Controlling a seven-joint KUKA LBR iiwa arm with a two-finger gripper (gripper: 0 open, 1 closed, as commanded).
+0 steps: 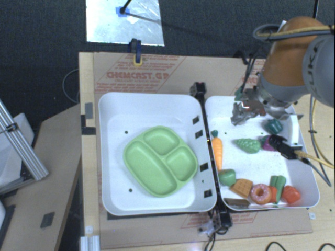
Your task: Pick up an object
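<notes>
My gripper [239, 114] hangs over the back left part of the right bin [309, 184], with nothing visibly in it. Toy food lies in this bin. An orange carrot [216, 150] rests along the left wall. In front of the gripper sits a green bumpy vegetable [248, 145], with a purple piece [269, 143] beside it. A teal piece [274, 125] lies just right of the gripper, under the arm. Along the front are a green round piece [226, 177], a waffle [242, 186], a pink donut [260, 193], a green pepper [278, 183] and a red tomato [291, 194].
The left bin [112, 140] holds a light green divided plate [159, 161]. A black divider [205, 140] with clips runs between the two bins. Cables [314, 161] trail from the arm across the right bin's right edge. A silver sheet [124, 14] lies behind the bench.
</notes>
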